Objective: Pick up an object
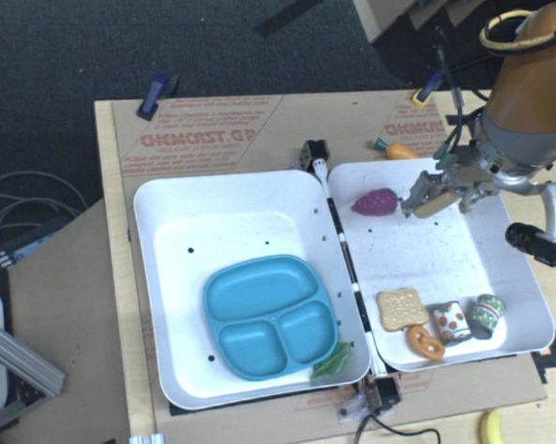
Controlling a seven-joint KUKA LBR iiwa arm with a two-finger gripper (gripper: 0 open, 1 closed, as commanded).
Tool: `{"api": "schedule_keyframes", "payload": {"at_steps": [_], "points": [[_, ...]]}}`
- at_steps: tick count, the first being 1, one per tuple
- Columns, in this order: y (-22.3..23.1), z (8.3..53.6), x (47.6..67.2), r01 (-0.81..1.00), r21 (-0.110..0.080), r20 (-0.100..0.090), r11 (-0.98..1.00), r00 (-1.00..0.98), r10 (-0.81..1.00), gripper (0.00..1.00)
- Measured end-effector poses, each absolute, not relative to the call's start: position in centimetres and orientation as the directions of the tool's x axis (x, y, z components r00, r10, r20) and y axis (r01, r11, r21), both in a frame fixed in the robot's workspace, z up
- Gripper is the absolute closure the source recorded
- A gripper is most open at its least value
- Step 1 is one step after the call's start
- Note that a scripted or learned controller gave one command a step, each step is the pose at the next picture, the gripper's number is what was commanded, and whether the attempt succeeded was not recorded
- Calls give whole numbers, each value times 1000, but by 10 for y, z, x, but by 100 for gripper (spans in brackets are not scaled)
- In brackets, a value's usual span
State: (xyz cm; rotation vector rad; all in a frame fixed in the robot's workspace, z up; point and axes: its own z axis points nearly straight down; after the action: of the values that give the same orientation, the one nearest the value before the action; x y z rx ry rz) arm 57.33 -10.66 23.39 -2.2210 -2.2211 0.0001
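Note:
My gripper [427,201] hangs over the back of the right bin [516,277], just to the right of a purple bunch of grapes [374,202] that lies on the bin floor. Nothing shows between the gripper and the grapes. Along the front of the same bin lie a tan cracker [400,306], an orange pretzel [424,341], a small red and white can [450,321] and a green and white item [486,313].
The left bin [165,223] holds a blue divided plate [269,315], with a green leafy piece [331,362] at its front right corner. An orange carrot [398,149] lies on the board behind the right bin. A yellow object [491,430] sits at the bench's front right.

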Motion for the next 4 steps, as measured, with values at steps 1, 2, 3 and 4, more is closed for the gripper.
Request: {"api": "schedule_keyframes", "payload": {"at_steps": [1, 2, 3, 4], "points": [[-100, 127, 659, 1000, -4, 1, 0, 0, 1000, 0], [-98, 87, 659, 1000, 3, 0, 1, -1, 1000, 0], [-100, 87, 668, 1000, 4, -1, 1, -1, 1000, 0], [-100, 101, 671, 1000, 15, -2, 2, -2, 1000, 100]]}}
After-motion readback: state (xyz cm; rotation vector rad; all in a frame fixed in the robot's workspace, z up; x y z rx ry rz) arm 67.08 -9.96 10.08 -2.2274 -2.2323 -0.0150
